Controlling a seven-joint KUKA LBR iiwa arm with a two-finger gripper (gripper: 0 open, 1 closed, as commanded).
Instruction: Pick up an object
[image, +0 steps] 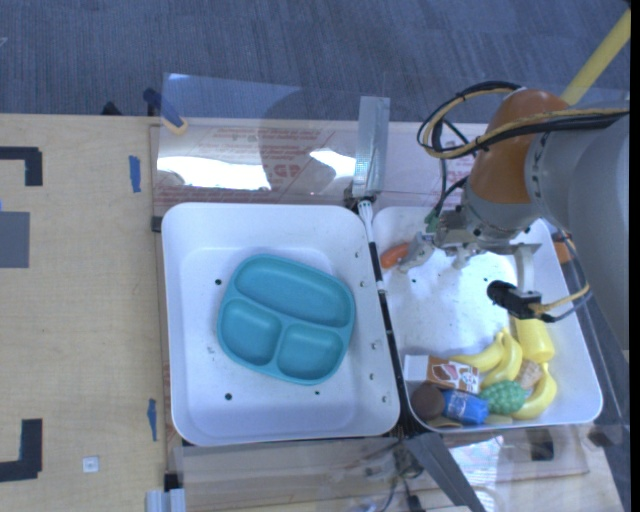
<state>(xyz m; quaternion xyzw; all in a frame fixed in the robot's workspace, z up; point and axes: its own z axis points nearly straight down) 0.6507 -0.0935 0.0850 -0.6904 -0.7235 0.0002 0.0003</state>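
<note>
Pincer (437, 243) and wrist are seen low over the far left part of the right bin (590, 395), and whether the pincer is released or clenched cannot be told. Nearest the camera, at the front edge of that bin, a heap of toys is gathered: a brown ball (428, 401), a blue can (466, 406), a small carton (453, 374), a green bumpy fruit (507, 397) and yellow bananas (497, 352). This heap lies well apart from the pincer, toward the near right. Just left of the pincer, by the bin's far left wall, a small orange piece (394, 255) is seen. In the left bin (190, 300) a teal divided tray (286, 317) is laid flat. Both bins are carried by a pale wooden table (75, 300).
</note>
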